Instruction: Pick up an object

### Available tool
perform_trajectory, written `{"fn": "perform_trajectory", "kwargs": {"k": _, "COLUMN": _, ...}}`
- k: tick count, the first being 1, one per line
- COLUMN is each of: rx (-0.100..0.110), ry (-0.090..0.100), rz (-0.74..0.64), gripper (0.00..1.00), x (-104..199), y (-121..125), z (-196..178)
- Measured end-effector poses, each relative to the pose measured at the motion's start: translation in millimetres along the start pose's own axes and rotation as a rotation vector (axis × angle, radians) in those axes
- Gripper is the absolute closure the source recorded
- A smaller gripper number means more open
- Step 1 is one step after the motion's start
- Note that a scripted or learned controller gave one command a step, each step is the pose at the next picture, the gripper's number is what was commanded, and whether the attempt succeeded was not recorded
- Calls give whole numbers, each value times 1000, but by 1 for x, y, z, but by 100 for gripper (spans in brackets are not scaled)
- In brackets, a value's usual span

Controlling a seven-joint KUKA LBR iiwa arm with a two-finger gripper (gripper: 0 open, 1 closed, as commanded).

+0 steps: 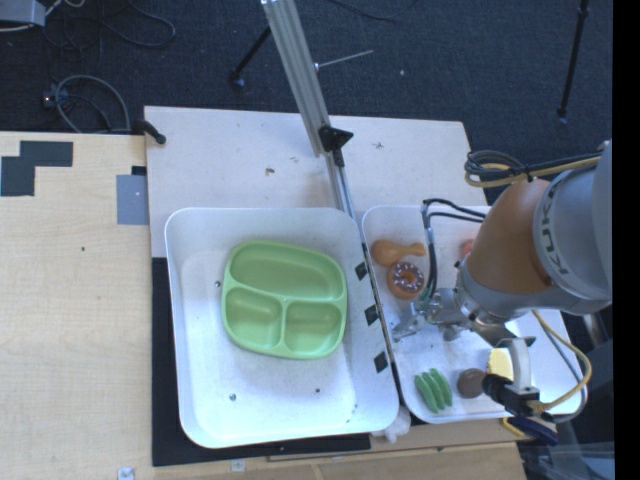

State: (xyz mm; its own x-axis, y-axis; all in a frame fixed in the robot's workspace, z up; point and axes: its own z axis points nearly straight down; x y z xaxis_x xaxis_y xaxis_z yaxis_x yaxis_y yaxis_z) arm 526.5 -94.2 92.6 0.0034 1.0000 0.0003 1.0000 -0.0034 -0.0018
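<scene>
The claw sits low in the right bin, near that bin's left wall, with the grey and orange arm coming in over it from the right. From this height the metal parts blur into the white floor, so whether the claw is parted or closed cannot be told, and nothing can be seen gripped in it.

Just above the claw lies a pink-frosted doughnut, with an orange toy piece touching its upper left side. Below the claw, toward the bin's near edge, a green ridged object lies close to a small brown round object; a yellow block is beside that, possibly part of the arm's fittings rather than a loose item. The arm covers much of the right bin's far side, so free floor there is narrow.

Across the dividing rim, the left bin holds a green sectioned plate in its middle, with bare white floor all round it. A slanted metal rail crosses the worktop behind both bins.
</scene>
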Motion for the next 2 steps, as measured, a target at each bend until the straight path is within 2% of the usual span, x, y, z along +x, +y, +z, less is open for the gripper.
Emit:
{"fn": "perform_trajectory", "kwargs": {"k": 1, "rx": 1, "ry": 1, "rz": 6, "gripper": 100, "x": -1, "y": 0, "z": -11}}
{"fn": "perform_trajectory", "kwargs": {"k": 2, "rx": -4, "ry": -1, "rz": -1, "gripper": 100, "x": -10, "y": 7, "z": -66}}
